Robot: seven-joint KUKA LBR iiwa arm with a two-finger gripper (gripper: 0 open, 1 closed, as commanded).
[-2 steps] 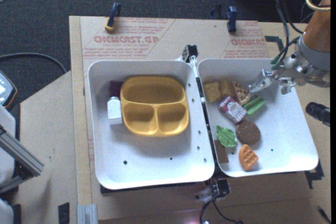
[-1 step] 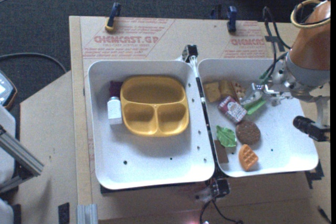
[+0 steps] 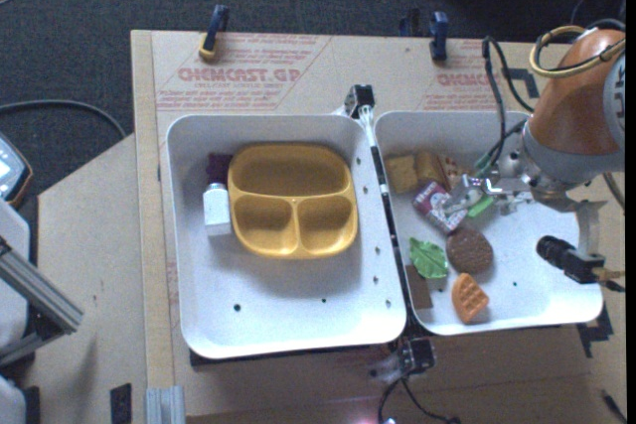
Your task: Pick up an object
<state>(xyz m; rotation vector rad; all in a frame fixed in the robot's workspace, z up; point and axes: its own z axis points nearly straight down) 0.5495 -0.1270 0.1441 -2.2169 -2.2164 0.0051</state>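
My gripper (image 3: 463, 201) is low in the right bin (image 3: 527, 298), reaching in from the right. It sits just right of a maroon and white packet (image 3: 433, 206) and above a round brown cookie (image 3: 469, 251). A small green piece (image 3: 483, 208) lies right against the gripper; whether it is held is unclear. Two tan bread pieces (image 3: 414, 170) lie at the bin's back left. A green leaf (image 3: 429, 258), an orange waffle piece (image 3: 470, 298) and a dark brown bar (image 3: 418, 291) lie toward the front.
The left bin (image 3: 199, 303) holds a yellow divided plate (image 3: 292, 200), a small white bottle (image 3: 217, 210) and a dark purple thing (image 3: 220, 164) behind it. A ridge (image 3: 383, 204) separates the bins. Blue clamps (image 3: 214, 30) grip the board's far edge.
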